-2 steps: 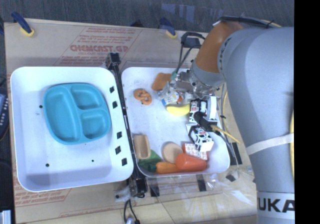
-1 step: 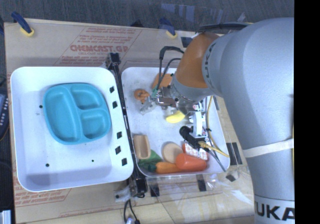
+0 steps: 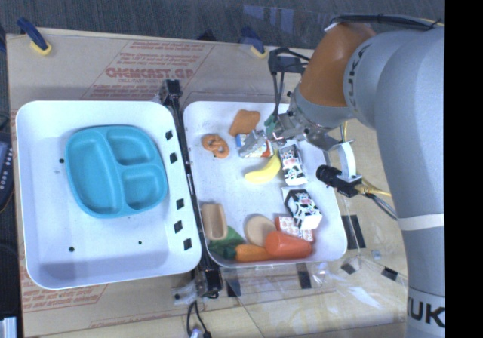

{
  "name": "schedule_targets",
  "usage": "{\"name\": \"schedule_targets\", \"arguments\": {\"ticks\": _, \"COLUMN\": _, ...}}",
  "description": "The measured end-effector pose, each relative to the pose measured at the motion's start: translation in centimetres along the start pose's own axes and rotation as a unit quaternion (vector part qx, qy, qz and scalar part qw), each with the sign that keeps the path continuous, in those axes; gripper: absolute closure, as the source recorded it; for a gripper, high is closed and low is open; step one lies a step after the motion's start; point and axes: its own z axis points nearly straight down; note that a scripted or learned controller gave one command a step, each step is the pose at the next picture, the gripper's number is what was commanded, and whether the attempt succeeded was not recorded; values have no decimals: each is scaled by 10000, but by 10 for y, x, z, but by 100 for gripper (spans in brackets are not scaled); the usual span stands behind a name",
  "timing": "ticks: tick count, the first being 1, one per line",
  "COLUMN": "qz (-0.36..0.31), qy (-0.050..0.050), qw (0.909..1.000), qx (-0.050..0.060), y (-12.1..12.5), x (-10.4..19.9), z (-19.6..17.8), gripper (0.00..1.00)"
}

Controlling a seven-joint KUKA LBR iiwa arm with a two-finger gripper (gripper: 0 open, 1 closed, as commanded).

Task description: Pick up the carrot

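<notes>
The gripper [image 3: 266, 135] is positioned low in the far part of the right bin [image 3: 332, 212], among a cluster of toy food items, and its state cannot be determined from the camera view because the wrist housing and surrounding objects mask it. The carrot [image 3: 250, 253] lies well apart from the gripper, at the near edge of the same bin, on its side with its green top [image 3: 226, 242] pointing toward the left bin [image 3: 30, 193]; a red pepper-like item [image 3: 288, 244] touches it on the arm's side. Immediately beside the gripper are a banana [image 3: 263, 170], a pretzel [image 3: 215, 145], an orange-brown bread piece [image 3: 244, 121] and a cow-patterned carton [image 3: 293, 165]. A second such carton [image 3: 303, 209] and a round tan biscuit [image 3: 259, 228] lie between the gripper and the carrot. The blue divided plate [image 3: 115, 170] sits in the left bin, remote from the work. Judged step: approach not yet completed; the gripper is not over the target. The next move calls for lifting clear of the clutter, travelling toward the near edge, aligning across the carrot's long axis, and descending without snagging the red item or the bin wall.
</notes>
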Motion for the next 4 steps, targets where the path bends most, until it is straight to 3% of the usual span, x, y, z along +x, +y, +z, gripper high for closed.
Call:
{"name": "schedule_targets", "arguments": {"ticks": 1, "qz": 786, "qy": 23, "qw": 9969, "qx": 29, "y": -83, "x": 49, "z": -12, "gripper": 0}}
{"name": "schedule_targets", "arguments": {"ticks": 2, "qz": 1182, "qy": 24, "qw": 9930, "qx": 28, "y": 32, "x": 64, "z": 18, "gripper": 0}}
{"name": "schedule_targets", "arguments": {"ticks": 3, "qz": 1146, "qy": 7, "qw": 9934, "qx": -31, "y": 58, "x": 37, "z": 41, "gripper": 0}}
{"name": "schedule_targets", "arguments": {"ticks": 4, "qz": 1100, "qy": -16, "qw": 9939, "qx": -37, "y": 59, "x": 38, "z": 29, "gripper": 100}}
